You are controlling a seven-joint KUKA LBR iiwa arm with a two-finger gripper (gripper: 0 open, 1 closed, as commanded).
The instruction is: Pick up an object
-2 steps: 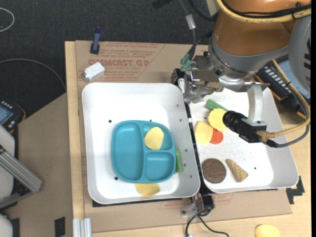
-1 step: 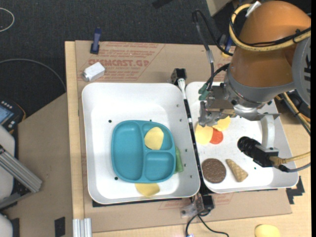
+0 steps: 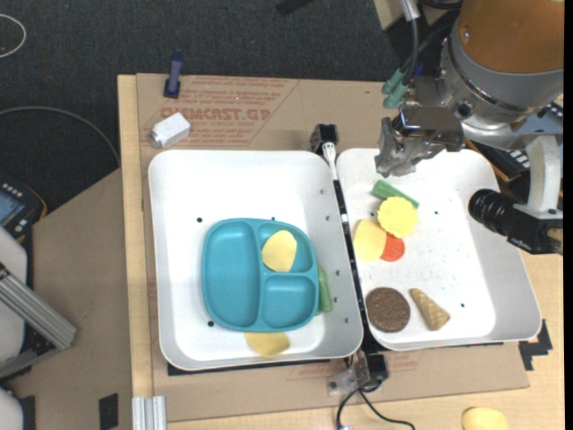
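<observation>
Dark carpet surrounds a cardboard-covered worktop (image 3: 224, 106) that carries two shallow white bins side by side. On the left bin (image 3: 179, 204) sits a teal divided tray (image 3: 237, 276), with a pale yellow piece (image 3: 279, 251) resting in its upper right compartment; another pale yellow piece (image 3: 267, 342) lies on the bin floor just below the tray's near edge, and a thin green strip (image 3: 324, 292) stands against the tray's right side. The right bin (image 3: 483, 267) holds a cluster of small play-food items: a round yellow disc (image 3: 397, 216) overlapping a green strip (image 3: 390, 192) at its upper edge, a pale yellow wedge (image 3: 368, 239) touching the disc's lower left, and a red-orange piece (image 3: 393, 249) tucked just beneath both. Nearer the front edge lie a brown round patty (image 3: 388, 308) and, just beside it to the right, a tan cone (image 3: 431, 309). The grey arm with its orange band reaches in from the upper right, and its end effector (image 3: 394, 161) hangs over the far edge of the right bin, just above the green strip and yellow disc. Nothing is visible between its fingers, and I cannot tell whether they are spread or closed. A small white block (image 3: 170, 130) and a blue clip (image 3: 175, 74) rest on the cardboard beyond the left bin.
</observation>
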